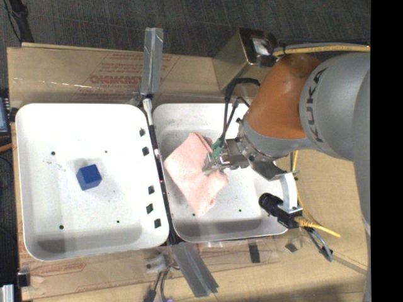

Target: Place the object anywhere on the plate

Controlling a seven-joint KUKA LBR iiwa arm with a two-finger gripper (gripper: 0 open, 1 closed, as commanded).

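Inside left bin (38, 168): blue cube (89, 176). Right bin (189, 115): pink cloth (192, 175); claw (214, 162) state unclear.

Two bins sit side by side on the bench. In the left bin (38, 168) a cube (89, 176) lies left of centre, apart from the walls. In the right bin (252, 222) a cloth (192, 168) lies toward its left side. My claw (214, 163) is over the cloth's right edge.

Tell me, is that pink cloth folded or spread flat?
Folded: the pink cloth lies bunched with overlapping layers, under the hand.
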